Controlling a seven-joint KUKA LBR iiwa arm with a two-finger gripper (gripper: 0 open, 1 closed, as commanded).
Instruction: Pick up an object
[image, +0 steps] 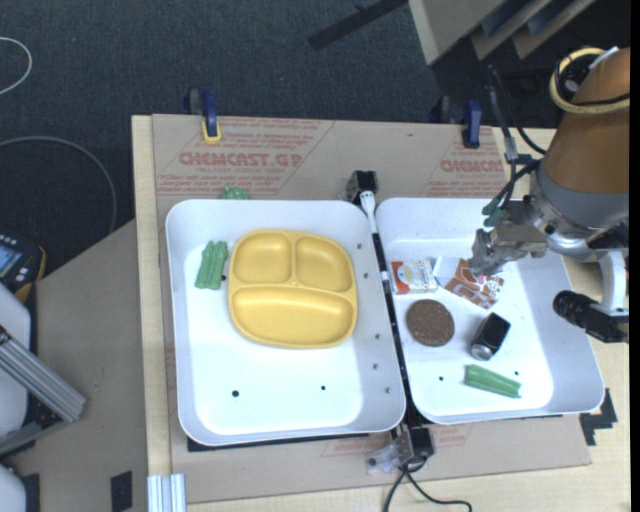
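Nearest in the right bin (570, 395) lie a green block (492, 381), a black can (490, 336) and a brown disc (431, 323). Farther back, the gripper (487, 262) hangs just over a red-and-white packet (476, 285); its opening cannot be told. A yellow divided plate (292, 288) sits in the left bin (200, 400).

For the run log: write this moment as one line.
gripper: over right bin, above red-and-white packet | nearby: brown disc, black can, green piece | left bin: yellow divided plate
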